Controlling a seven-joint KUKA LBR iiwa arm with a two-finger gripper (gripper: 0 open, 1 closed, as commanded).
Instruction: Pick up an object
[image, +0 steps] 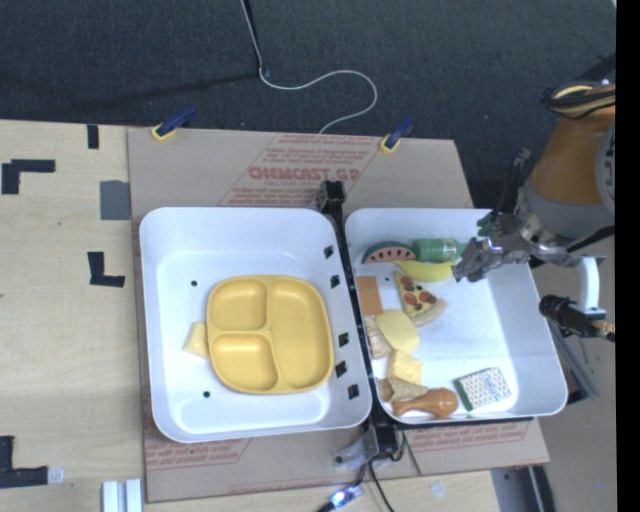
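Observation:
The right bin (520, 345) holds several toy foods along its left side: a watermelon slice (381, 252), a green bottle (436, 248), a yellow banana (427, 270), a pizza slice (419, 300), a pale yellow cheese piece (397, 329), a brown drumstick (428, 403) and a patterned packet (483, 387). My gripper (473, 262) hangs over the bin's back part, just right of the banana and green bottle. Nothing shows between its fingers.
The left bin (170, 250) carries a yellow divided plate (270, 333) with a pale yellow piece (194, 340) at its left. Both bins rest on a cardboard sheet (290, 170). A white cable (320, 85) loops behind. The arm's body (575, 170) stands at the right.

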